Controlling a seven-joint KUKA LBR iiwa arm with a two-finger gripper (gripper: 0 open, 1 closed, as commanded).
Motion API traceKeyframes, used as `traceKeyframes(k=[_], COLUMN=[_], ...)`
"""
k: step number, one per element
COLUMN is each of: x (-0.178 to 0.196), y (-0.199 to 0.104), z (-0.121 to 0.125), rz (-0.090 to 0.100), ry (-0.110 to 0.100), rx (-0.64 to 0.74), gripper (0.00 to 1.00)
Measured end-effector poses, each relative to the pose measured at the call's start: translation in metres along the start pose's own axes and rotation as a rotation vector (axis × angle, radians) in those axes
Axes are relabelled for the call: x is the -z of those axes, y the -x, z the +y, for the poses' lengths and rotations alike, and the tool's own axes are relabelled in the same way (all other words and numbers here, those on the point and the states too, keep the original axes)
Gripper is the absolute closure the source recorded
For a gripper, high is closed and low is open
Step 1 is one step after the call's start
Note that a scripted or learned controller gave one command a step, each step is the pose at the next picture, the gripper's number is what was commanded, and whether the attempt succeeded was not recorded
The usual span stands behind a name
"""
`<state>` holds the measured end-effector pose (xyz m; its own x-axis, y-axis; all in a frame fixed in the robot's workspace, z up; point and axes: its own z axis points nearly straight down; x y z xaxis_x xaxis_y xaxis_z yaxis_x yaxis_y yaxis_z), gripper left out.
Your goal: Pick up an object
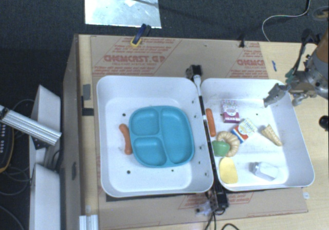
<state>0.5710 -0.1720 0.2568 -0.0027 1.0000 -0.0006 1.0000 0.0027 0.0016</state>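
Note:
The right bin holds several toy foods: a pink box, a small red and white carton, a tan cone, a croissant, a green piece, a yellow piece, a grey packet and an orange sausage. My gripper hangs over the bin's far right corner, above and to the right of the cone. It is open, with nothing between its fingers.
The left bin holds a blue divided plate and a second orange sausage to the plate's left. A black divider runs between the bins. Cardboard covers the bench around them.

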Motion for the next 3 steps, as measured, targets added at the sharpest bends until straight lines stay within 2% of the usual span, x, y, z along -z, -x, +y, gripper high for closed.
traceKeyframes(k=[1, 2, 3], x=[-0.151, -0.172, -0.172], y=[-0.066, -0.079, -0.066], z=[0.003, 0.067, 0.050], rz=[0.001, 0.001, 0.000], ry=[-0.002, 0.001, 0.000], rx=[0.001, 0.001, -0.001], gripper=[0.00, 0.00, 0.00])
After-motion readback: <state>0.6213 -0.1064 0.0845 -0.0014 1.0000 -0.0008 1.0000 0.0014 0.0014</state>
